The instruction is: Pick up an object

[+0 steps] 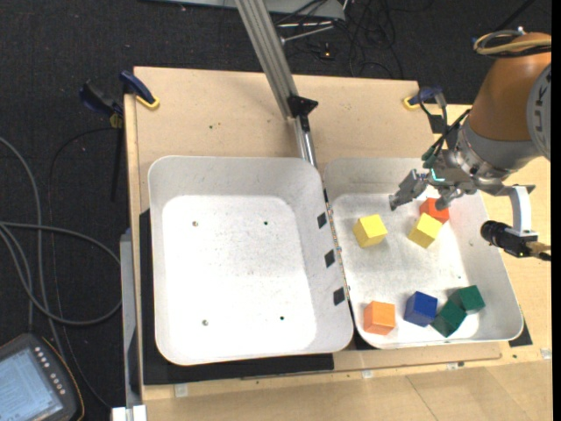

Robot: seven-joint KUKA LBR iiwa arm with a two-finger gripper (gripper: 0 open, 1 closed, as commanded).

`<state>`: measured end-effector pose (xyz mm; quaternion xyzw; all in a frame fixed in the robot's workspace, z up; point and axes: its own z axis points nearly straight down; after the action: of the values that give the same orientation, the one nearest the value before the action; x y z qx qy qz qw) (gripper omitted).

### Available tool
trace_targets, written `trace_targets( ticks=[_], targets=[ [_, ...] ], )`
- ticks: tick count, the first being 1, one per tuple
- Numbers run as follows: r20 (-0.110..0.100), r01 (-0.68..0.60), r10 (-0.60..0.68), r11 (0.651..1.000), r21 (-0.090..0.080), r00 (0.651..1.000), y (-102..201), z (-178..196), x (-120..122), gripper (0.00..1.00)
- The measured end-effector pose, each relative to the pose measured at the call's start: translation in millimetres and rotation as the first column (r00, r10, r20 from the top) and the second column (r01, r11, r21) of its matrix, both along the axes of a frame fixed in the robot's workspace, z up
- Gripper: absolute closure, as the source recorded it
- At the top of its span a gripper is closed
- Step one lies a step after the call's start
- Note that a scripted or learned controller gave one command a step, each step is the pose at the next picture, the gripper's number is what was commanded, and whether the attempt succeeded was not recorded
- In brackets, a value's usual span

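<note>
The left bin (232,261) sits nearest, beside the right bin (491,274) holding small blocks. The gripper (427,191) hangs over the right bin's far part, just above a red block (436,209); whether it grips anything, I cannot tell. The cubes show no long axis: a yellow block (371,230), another yellow one (426,231), an orange block (379,317).

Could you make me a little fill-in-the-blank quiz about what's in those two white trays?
1. All the blocks lie in the ___ bin.
2. The number of yellow blocks is ___.
3. The blue block sits between the orange block and the ___ blocks.
4. The gripper hovers beside the ___ block.

Missing words: right; two; green; red
</note>
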<state>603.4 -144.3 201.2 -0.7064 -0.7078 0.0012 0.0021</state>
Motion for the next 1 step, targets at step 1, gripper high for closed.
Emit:
trace_targets(
  ticks=[1],
  targets=[
    [0.005,0.000,0.000,1.000,-0.001,1.000,-0.2,2.5,1.0,0.00]
  ],
)
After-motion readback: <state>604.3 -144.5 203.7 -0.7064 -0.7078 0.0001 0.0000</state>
